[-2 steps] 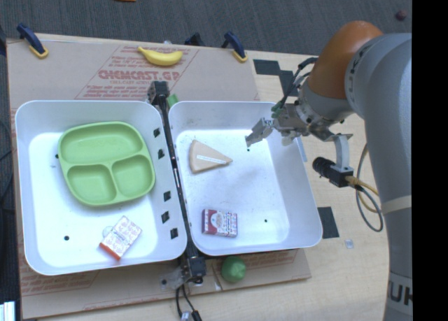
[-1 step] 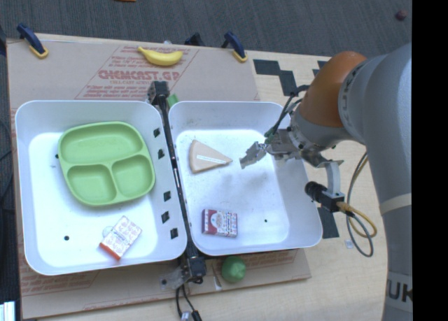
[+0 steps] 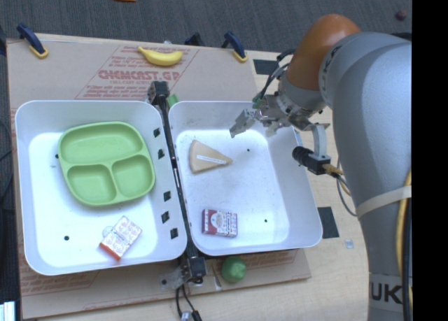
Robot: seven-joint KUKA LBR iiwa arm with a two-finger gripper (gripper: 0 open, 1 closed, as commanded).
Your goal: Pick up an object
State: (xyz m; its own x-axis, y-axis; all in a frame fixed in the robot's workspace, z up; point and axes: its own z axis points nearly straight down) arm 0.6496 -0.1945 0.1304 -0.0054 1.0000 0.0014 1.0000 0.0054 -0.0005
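Camera view looks down on the table [image 3: 63,61], which carries two white bins side by side. The pincer [image 3: 241,125] hangs over the far edge of the right bin [image 3: 297,204], and whether it is open or closed I cannot tell, because its tip is small and partly merged with the wrist parts behind it. Nothing is seen between its fingers.

Just below and left of the pincer, inside the right bin, lies a tan wedge [image 3: 206,157], like a slice of cheese or cake. Further below, near the front wall of this bin, lies a small red and white carton [image 3: 220,222].

The left bin [image 3: 28,194], well to the left of the pincer, holds a green divided plate [image 3: 105,162] and a red and white box [image 3: 120,236] near its front.

Outside the bins, a banana [image 3: 162,54] lies on the table to the upper left of the pincer, and a green ball [image 3: 234,268] sits in front of the right bin.
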